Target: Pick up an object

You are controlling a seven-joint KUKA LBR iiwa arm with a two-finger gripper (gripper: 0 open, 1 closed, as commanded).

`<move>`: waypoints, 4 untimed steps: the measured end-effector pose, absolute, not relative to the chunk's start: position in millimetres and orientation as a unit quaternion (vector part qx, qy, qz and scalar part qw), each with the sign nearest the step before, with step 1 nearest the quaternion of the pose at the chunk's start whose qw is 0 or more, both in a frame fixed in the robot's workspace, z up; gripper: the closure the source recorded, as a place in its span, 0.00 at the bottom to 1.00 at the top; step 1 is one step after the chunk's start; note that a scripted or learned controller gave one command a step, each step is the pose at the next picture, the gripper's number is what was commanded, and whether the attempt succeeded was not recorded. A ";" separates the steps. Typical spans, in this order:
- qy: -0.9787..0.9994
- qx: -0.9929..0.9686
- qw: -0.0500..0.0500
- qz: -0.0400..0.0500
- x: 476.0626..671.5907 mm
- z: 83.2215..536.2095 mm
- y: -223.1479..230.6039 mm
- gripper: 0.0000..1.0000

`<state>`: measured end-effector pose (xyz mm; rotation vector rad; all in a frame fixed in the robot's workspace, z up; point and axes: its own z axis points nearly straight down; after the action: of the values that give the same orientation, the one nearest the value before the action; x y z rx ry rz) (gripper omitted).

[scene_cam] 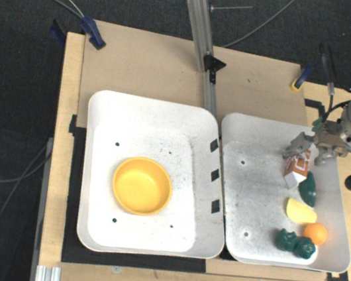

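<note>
Claw [308, 152] at right of frame, grip state unclear, above small carton [297, 169], no legible writing, yellow bowl [142, 185] lower left

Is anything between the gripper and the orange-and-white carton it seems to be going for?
Nothing visible. The gripper is right above the carton in the right bin. The dark green piece crowds the carton's lower side, with the yellow piece further down; neither lies between gripper and carton.
</note>
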<state>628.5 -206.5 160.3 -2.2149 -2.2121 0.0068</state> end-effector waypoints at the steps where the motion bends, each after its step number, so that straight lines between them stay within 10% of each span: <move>1: -0.707 -0.708 0.006 0.002 619.1 107.9 -212.0 0.00; 2: -0.707 -0.707 0.006 0.001 619.4 97.3 -211.0 0.00; 3: -0.707 -0.707 0.006 0.001 619.6 108.9 -211.1 1.00; 4: -0.708 -0.707 -0.003 -0.002 620.6 174.3 -210.6 1.00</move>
<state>620.6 -210.6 174.3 -2.2237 -2.2263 -0.0058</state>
